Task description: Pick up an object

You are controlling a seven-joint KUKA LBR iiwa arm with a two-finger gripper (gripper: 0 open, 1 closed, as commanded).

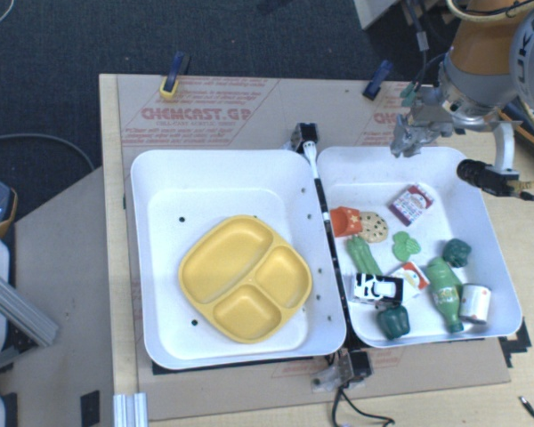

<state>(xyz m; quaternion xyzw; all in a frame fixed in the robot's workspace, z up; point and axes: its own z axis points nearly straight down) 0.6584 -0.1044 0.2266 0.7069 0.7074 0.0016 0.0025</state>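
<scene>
My gripper [409,142] hangs over the back rim of the right bin [497,238], near its left corner. Nothing shows beneath it. Several small toys lie in that bin. A red and white packet [411,204] is closest to the gripper, a little in front of it. Further forward are an orange piece [344,221], a brown cookie [372,227], a light green shape [406,245] and a long green vegetable [363,256]. At the front lie a black and white item [376,287], a dark green pepper [394,321], a green bottle [443,287], a dark green lump [456,252] and a white can [474,302].
The left bin [151,203] holds a yellow divided plate [245,278]. A black clamp [304,136] sits where the two bins meet at the back. Blue clips [172,76] [376,80] pin the cardboard sheet at the far edge. A black fitting [481,174] juts over the right bin's back right.
</scene>
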